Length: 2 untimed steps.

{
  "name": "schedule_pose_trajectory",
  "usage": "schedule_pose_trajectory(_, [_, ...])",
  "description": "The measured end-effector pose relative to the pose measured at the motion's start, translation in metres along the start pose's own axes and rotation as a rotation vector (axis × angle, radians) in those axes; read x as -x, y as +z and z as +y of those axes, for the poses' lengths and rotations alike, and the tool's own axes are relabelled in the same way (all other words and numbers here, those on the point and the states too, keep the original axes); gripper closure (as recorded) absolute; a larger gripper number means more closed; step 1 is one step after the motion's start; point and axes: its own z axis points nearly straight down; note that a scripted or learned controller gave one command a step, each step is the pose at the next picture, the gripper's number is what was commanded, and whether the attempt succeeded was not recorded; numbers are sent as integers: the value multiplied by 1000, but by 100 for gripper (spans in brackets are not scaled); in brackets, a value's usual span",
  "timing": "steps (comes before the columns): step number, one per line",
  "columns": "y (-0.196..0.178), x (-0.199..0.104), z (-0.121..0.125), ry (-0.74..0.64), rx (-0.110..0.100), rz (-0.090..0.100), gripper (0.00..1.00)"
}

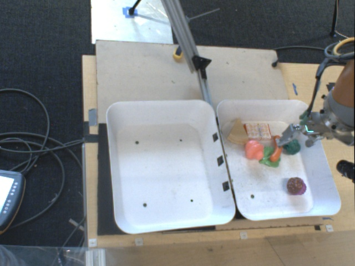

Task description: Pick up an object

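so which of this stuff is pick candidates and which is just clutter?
Job:
claw
pink-orange toy
green and orange piece
purple ball
tan wedge
printed card
right bin

Lying about:
left bin
grey pole
cables
handheld screen

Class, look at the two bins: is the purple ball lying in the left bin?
No, the purple ball lies in the right bin, near its front corner.
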Motion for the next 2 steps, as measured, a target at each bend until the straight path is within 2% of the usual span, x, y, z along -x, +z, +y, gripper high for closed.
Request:
schedule_pose_trajectory(1, [-2, 0, 1, 1, 4, -1, 0])
schedule_pose_trajectory(2, [56, -7, -6, 4, -1, 0, 0])
